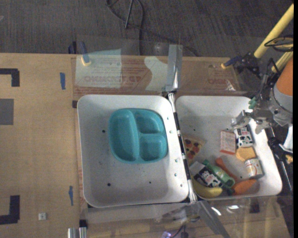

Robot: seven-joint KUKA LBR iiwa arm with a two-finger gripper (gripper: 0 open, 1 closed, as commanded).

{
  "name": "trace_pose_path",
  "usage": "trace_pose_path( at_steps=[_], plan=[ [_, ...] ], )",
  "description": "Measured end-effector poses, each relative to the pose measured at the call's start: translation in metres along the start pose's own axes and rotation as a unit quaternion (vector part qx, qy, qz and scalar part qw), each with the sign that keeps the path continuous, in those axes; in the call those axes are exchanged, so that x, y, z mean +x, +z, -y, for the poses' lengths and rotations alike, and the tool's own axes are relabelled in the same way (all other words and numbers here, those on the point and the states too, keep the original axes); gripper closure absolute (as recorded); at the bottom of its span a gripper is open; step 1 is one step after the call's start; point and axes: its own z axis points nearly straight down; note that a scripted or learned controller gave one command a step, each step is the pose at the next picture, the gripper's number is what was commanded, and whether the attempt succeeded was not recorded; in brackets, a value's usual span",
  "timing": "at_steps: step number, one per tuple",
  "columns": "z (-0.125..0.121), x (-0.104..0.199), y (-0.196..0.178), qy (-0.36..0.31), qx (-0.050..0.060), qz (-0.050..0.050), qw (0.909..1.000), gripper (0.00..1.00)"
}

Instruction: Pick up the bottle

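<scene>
Lab; taped bench (37,139), cables (125,14)

Green bottle (219,173) flat, right bin (205,111)

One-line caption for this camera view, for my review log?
Gripper hovers over right bin; green bottle lies below beside banana; teal tray in left bin.

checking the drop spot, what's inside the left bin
A teal divided plate lies flat in the left bin, toward its back; its three compartments hold nothing. The bin floor beneath the plate is covered.
</scene>
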Motion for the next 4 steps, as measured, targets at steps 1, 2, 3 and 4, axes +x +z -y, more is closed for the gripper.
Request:
trace_pose_path(
  at_steps=[1, 2, 3, 4],
  plan=[
    [0.091, 0.03, 0.061, -0.065, 0.001, -0.001, 0.9979, 0.0],
    [0.087, 0.01, -0.01, -0.157, -0.001, 0.0, 0.9876, 0.0],
    [0.092, 0.046, 0.088, -0.094, -0.001, 0.0, 0.9956, 0.0],
    [0.095, 0.056, 0.101, 0.037, 0.001, 0.0, 0.9993, 0.0]
  ],
)
